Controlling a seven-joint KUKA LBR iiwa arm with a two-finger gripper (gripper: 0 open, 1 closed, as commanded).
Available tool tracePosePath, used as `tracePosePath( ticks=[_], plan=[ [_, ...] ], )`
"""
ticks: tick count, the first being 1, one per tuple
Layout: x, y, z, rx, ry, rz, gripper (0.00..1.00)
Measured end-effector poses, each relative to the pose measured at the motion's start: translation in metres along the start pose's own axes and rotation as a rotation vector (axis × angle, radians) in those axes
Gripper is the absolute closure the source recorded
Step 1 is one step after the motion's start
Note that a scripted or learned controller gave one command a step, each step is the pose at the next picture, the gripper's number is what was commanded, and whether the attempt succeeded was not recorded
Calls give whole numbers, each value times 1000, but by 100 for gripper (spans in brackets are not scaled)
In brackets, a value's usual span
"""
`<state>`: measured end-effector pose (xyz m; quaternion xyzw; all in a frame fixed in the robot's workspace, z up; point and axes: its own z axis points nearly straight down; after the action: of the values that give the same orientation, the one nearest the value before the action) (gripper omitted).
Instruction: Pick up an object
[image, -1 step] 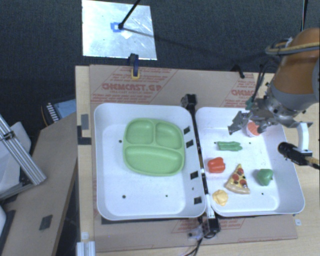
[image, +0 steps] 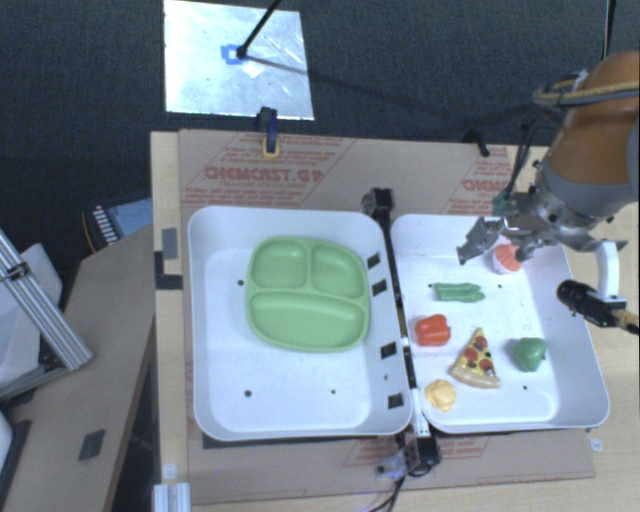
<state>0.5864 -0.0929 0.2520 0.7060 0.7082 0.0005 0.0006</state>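
Gripper (image: 497, 243) over right bin's (image: 575, 400) far edge, fingers apart, holding nothing; red-white toy (image: 506, 259) just beside. Green plate (image: 305, 295) mid left bin (image: 215, 390).

You are looking at an evenly lit scene, bright over the two white bins (image: 300, 420), whose floors come close to washing out. The light seems to come from overhead, since shadows under the green plate (image: 305, 293) and the small toys are short and soft. A shiny sheet (image: 238, 58) at the top throws pale glare. The dark surround stays dim and grainy. The whole picture is low in detail and slightly soft; the arm (image: 598, 140) at right looks blurred, and the print on the bench (image: 300, 170) is barely readable.
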Motion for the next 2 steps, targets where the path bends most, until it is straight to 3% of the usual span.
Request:
tracePosePath(
  ticks=[2],
  plan=[
    [0, -12, 112, 5, 1, 2, 0]
  ],
)
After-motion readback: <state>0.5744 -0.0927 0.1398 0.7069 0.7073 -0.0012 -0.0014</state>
